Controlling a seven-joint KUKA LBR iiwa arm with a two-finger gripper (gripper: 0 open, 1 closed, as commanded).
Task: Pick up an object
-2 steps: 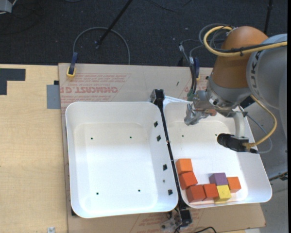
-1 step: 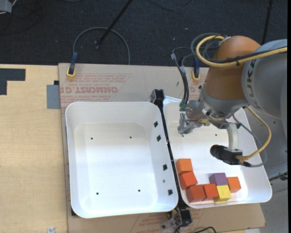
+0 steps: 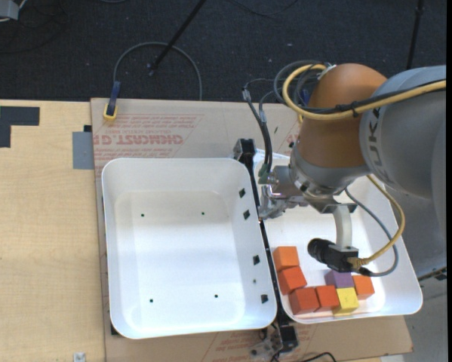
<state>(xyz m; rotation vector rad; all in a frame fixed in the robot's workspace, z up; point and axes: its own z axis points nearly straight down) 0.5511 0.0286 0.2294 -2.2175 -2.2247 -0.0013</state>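
Claw (image 3: 271, 196), its state hidden, hangs at the right bin's (image 3: 407, 292) left edge above the blocks (image 3: 316, 289).

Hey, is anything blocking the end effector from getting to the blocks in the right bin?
Nothing visible does. The end effector sits over bare floor of the right bin, near the divider. The blocks lie clustered at the near edge, with open bin floor between.
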